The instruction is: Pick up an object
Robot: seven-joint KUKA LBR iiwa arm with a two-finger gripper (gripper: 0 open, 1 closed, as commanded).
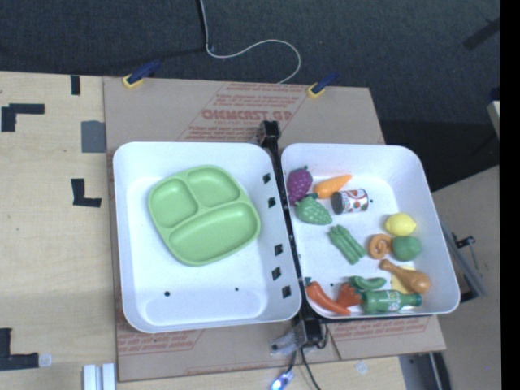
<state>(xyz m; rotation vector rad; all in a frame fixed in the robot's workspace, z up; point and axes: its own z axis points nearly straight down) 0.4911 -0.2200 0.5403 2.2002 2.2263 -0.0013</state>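
**Q:** What did the overhead view show at this moment?

**A:** Two white bins stood side by side on the surface. The left bin (134, 291) held a green divided plate (205, 214) at centre-left of the frame. The right bin (410, 165) held the toy foods: purple grapes (299, 182) and an orange carrot (332, 187) near its upper left, a small can (352, 201) just beside them, a green leafy piece (313, 211) below, green beans (347, 244) at mid-bin, a lemon (400, 224) and a lime (407, 248) toward the right, and a green bottle (389, 301) along the lower wall.

**Q:** Where was the thing to pick, and what state was the gripper in?

**A:** Any object in the right bin could serve. As for the gripper, its state could not be told from this frame, and nothing could be said to be grasped.

**Q:** How would the step be done well?

**A:** As a judgement: choose an isolated piece. The green beans lay apart from their neighbours with bare floor around them, so fingers could straddle their narrow width. The lemon and lime were round and close together, likely to roll. The lower cluster was crowded and pressed against the wall, leaving poor clearance.

**Q:** What was hard to make out?

**A:** The items at the lower left of the right bin overlapped; an orange-red piece (323, 297) and the dark green thing above the bottle could not be identified. The can's label was illegible.
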